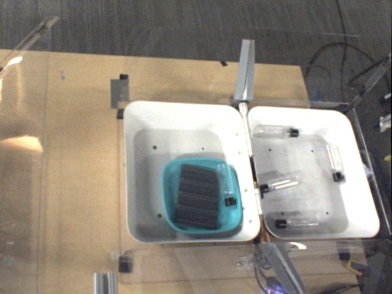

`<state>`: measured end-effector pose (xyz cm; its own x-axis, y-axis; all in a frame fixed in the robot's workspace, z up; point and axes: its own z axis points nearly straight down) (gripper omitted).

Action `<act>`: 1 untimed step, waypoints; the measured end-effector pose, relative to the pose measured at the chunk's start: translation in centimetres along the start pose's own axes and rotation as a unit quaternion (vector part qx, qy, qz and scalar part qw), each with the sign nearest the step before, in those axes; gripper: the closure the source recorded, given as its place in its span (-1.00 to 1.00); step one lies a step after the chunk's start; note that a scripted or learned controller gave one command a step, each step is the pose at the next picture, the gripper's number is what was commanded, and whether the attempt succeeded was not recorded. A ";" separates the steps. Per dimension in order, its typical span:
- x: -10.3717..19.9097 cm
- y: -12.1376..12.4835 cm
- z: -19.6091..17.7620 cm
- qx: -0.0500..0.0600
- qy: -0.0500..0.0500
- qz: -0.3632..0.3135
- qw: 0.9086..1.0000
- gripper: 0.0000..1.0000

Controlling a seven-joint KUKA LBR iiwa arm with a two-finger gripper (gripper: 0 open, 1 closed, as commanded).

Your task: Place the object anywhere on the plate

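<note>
Plate loaded, four tubes waiting in the other bin

The teal plate (170,185) sits in the left bin (139,164) with a dark ribbed block (197,196) lying flat across its middle, and what looks like a clear black-capped tube (229,195) resting along its right rim; I judge that tube to be the task's thing, though it is small and hard to read. In the right bin (361,222) four more capped tubes lie well apart, one of them (278,185) near the shared wall. I cannot tell what state my hand is in. If I fetch another tube, I take that nearest one across its body, not its cap, lift it clear of both walls, and set it down low on bare teal beside the block so it cannot roll off
</note>
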<state>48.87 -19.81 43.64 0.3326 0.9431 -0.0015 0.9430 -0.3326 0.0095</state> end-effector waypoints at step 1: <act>0.1 0.2 -1.3 -0.006 -0.001 -0.004 1.000 1.00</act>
<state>49.10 -19.79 44.91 0.3251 0.9457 -0.0039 0.9455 -0.3250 0.0209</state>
